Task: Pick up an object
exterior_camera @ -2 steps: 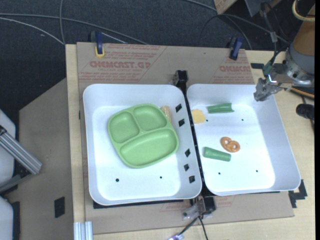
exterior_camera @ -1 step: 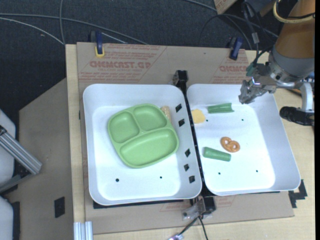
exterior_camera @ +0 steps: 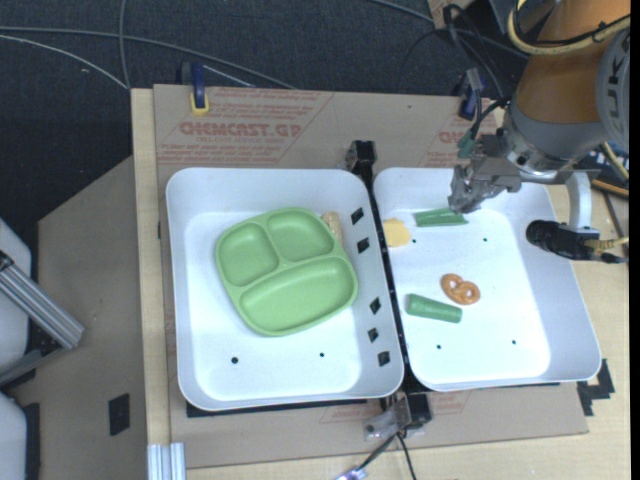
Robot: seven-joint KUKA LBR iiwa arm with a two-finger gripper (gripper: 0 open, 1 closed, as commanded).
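The flat green strip (exterior_camera: 440, 219) lies at the back of the right white bin (exterior_camera: 560, 348), and my grey two-finger gripper (exterior_camera: 466, 201) is right at its right end; I cannot tell how the jaws stand. Nothing looks lifted yet, so I judge the pick not done. Nearby sit a yellow chunk (exterior_camera: 397, 233), an orange pretzel (exterior_camera: 460, 289) and a green pod (exterior_camera: 433, 308). The green divided plate (exterior_camera: 286, 270) fills the left bin.
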